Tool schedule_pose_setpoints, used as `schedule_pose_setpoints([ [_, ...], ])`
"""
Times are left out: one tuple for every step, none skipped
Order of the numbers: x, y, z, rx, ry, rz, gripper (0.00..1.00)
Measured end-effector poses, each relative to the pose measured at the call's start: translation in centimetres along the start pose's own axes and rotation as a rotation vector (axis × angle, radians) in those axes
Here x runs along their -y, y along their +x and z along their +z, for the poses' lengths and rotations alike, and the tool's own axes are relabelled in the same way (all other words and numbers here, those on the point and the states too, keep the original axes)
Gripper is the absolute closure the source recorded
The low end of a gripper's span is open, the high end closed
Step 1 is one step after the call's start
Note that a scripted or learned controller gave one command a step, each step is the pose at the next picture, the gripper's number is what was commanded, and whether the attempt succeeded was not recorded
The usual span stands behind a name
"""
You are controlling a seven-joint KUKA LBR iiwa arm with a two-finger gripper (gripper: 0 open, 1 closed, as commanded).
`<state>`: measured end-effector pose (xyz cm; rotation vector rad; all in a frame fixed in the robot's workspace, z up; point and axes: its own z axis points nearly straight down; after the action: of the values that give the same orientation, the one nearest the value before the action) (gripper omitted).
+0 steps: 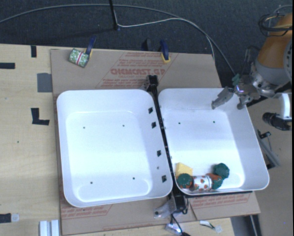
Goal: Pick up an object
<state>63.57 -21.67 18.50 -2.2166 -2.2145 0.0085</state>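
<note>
A small heap of objects lies in the right shallow white plastic bin (245,146), pressed into its near corner beside the black divider strip (159,132) that runs between the two bins. The heap holds a yellow wedge-shaped block (183,169) closest to the divider, a dark green rounded piece with an orange patch (184,181) just in front of it, a white cylinder with red spots (202,182) lying on its side, an orange and green lump (215,181) touching that cylinder, and a teal green ball-like object (221,170) farthest from the divider. The pieces touch or nearly touch one another.

The left shallow white plastic bin (68,132), on the other side of the divider, shows bare white floor with a few tiny dark dots.

The grey two-finger gripper (230,96) hangs over the far edge of the right bin, well apart from the heap and far from the divider. Its fingers spread apart, open, with nothing between them. The grey arm with an orange band (275,53) rises behind it.

Both bins rest on a brown cardboard sheet with red lettering (132,70). On the far left corner of the sheet, well apart from the divider, sits a small green and white patterned block (78,57). Two blue and yellow clamps (164,50) grip the sheet's far edge.
</note>
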Motion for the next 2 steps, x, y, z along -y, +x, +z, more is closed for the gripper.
schedule_pose_setpoints([
  [-0.2, 0.0, -0.6, 0.002, -0.010, -0.002, 0.00],
  [0.0, 0.9, 5.4, 0.001, -0.004, -0.002, 0.00],
])
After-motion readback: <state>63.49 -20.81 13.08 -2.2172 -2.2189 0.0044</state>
